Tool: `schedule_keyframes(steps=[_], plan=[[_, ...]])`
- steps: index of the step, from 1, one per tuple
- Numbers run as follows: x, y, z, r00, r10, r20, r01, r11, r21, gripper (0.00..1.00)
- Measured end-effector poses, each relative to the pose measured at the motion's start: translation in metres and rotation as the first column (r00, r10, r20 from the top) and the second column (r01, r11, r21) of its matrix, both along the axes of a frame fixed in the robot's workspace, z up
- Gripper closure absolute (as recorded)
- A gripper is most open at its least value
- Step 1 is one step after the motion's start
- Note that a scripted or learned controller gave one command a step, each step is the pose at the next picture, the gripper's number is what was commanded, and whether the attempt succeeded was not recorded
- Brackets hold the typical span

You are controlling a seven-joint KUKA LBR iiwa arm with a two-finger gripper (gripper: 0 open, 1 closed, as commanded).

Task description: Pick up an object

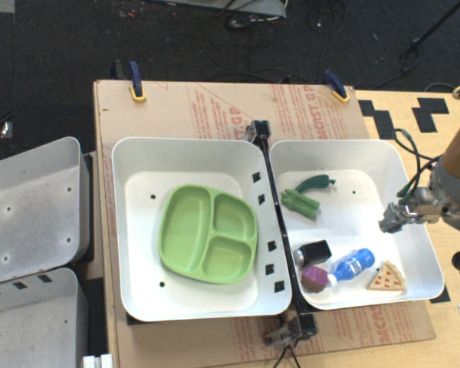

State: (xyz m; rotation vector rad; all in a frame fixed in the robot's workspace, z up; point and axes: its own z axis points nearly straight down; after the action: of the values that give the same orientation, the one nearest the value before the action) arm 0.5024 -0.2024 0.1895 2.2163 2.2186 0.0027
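Step in hand, as judged: approach, nothing lifted yet. Left bin [130,205], shallow white plastic with rounded corners and a matte floor, carries a pale green divided plate [208,234], smooth moulded plastic, three compartments, lying flat near the bin's centre. Black divider strip between the bins. Right bin [368,156], same make, carries the candidates: at its 11 o'clock a dark green pepper-shaped toy [315,182], curved and glossy; just below it a lighter green bundle of bean-like sticks [300,203], ridged; at 7 o'clock a small black block [315,251], boxy and matte, touching or nearly touching a purple rounded lump [315,278]; beside these a blue bottle [352,265] lying on its side, translucent, white cap toward the purple lump; at 5 o'clock a pizza-slice toy [386,278], flat tan wedge with red spots. End effector [391,221] sits at the bin's 3 o'clock rim, apart from every item; whether it is open or closed I cannot tell. Next move, likely: travel inward and down over one item, bottle or pizza slice being nearest. All rests on a brown board tabletop [184,113].
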Motion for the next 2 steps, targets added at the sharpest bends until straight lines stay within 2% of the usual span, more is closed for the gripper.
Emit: schedule_keyframes(steps=[1, 2], plan=[[0.001, 0.000, 0.038, 1.000, 0.001, -0.001, -0.001, 1.000, 0.000, 1.00], [0.015, 0.048, 0.048, 1.000, 0.006, -0.002, -0.006, 1.000, 0.003, 1.00]])
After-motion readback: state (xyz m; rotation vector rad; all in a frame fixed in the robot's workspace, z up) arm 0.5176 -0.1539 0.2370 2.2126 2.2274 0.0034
